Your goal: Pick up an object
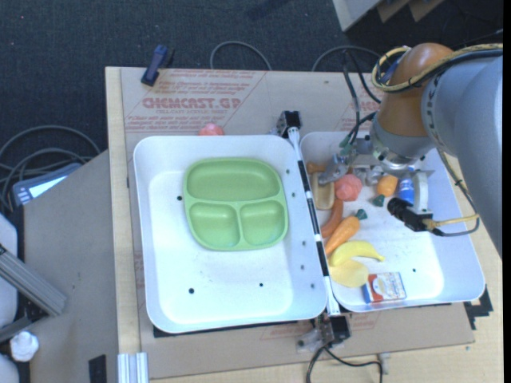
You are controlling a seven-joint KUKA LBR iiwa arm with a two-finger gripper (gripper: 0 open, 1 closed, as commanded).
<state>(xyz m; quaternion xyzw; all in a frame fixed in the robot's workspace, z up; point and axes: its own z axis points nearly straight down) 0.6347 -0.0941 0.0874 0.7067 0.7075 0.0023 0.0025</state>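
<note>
My gripper [361, 168] hangs low over the back of the right bin [447, 282], below the orange band of the arm [415, 70]. Right under and beside it lie a pink round piece [348, 187], an orange piece [387, 185] and a blue item [406, 191]. Toward the front of that bin are an orange carrot [342, 231], a yellow banana [358, 251], a pale yellow disc [349, 274] and a small red and white box [386, 287]. A tan block [325, 195] leans near the bin's left wall.
The left bin [160, 238] holds a green divided plate [235, 203]. A black cable with a plug [409, 214] droops from the arm across the right bin. A blue clip [156, 64] and loose cables lie at the back of the bench.
</note>
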